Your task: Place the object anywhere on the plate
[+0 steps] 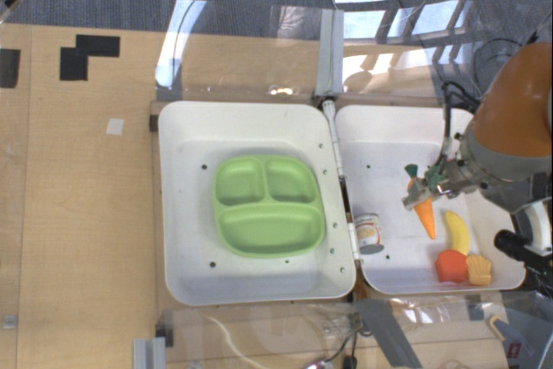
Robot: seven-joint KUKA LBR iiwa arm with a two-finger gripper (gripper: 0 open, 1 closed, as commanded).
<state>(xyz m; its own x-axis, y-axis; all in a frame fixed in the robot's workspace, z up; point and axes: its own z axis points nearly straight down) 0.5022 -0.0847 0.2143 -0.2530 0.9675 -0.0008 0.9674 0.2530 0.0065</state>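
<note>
Jaws (425,188) over carrot (425,216), can (368,232) at bin edge, plate (269,206) apart.

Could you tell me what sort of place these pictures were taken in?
Probably a robotics lab bench: two white bins fixed to a wooden bench, toy food like a carrot and banana, and a green divided plate.

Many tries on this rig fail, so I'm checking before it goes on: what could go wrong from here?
The gripper sits at the carrot's leafy end, so the carrot may slip out or swing. The banana lies close beside it and could get knocked. The green plate is in the other bin, across the divider, so a low carry might snag.
</note>
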